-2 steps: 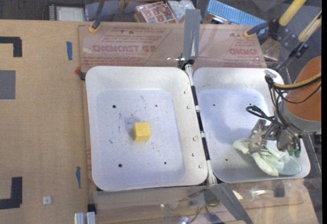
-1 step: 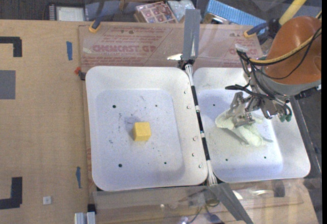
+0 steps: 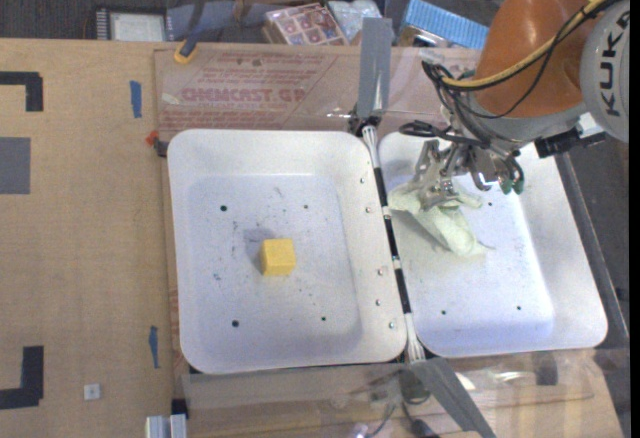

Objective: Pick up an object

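Note:
A small yellow cube lies near the middle of the left white bin. A pale green, crumpled soft object lies in the upper left part of the right white bin. My gripper hangs from the grey arm with the orange band, directly over the upper end of the pale green object and touching or nearly touching it. The gripper's body hides the spot where it meets the object.
The metal divider between the two bins runs just left of the gripper. A cardboard sheet and boxes lie behind the bins. Yellow and black cables trail from the wrist. A wooden bench stretches to the left.

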Controlling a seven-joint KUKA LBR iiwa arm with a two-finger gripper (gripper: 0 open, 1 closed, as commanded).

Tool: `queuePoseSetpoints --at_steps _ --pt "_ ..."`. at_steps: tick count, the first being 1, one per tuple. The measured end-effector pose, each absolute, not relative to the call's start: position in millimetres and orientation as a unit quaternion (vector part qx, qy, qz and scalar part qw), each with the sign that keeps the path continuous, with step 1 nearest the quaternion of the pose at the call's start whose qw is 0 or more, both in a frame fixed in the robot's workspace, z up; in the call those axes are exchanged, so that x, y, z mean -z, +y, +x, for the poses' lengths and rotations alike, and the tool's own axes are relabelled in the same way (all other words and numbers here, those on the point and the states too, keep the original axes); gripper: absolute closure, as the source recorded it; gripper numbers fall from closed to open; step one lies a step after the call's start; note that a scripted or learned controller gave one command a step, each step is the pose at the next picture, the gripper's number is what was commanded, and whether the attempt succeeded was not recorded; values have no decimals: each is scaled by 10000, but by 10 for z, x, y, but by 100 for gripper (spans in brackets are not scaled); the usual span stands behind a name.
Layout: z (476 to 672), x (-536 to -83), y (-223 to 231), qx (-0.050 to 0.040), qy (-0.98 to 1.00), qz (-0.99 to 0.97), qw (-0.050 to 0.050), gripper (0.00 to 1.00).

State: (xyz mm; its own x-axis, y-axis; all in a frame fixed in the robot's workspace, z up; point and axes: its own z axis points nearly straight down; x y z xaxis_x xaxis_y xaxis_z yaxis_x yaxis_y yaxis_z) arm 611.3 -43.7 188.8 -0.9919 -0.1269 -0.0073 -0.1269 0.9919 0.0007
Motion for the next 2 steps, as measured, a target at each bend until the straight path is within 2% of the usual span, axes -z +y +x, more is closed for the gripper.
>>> queuePoseSetpoints --at_steps 1,2 --pt "5999 -1333 -927 -3 9599 -2802 15 100" --pt "6013 -1443 -923 -4 9605 -2782 51 100"
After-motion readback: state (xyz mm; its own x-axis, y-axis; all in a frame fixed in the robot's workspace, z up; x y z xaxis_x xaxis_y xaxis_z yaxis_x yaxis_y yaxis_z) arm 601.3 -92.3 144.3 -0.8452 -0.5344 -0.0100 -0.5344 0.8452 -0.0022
